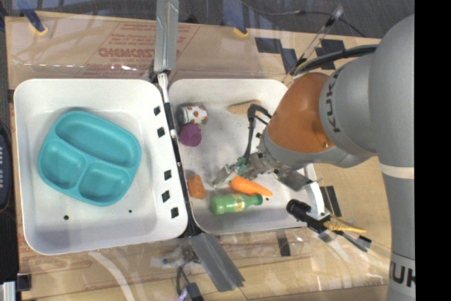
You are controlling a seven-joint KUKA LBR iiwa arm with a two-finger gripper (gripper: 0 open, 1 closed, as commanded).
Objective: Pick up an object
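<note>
Hovering low in the right bin (211,91), the gripper (238,170) is sitting just above and to the left of a toy carrot (250,186), with a green bottle (235,204) lying on its side just below that. Whether anything is being held cannot be told; the tool end is showing as a small tangle of metal, partly covered by the orange wrist (299,125).

The carrot is looking light, stiff and smooth, probably plastic, so it is likely to be slipping under a pinch near its tapered tip; taking it across the thicker middle seems safer. The bottle, being round, is likely to roll.

Other candidates are lying farther left: a purple piece (190,135), a small printed can (193,114) and an orange lump (196,186) against the bin wall. The arm is hiding much of the bin's right side, and a tan object (239,108) near the top edge is too small to identify. A teal divided plate (89,156) is resting in the left bin (42,222).
</note>
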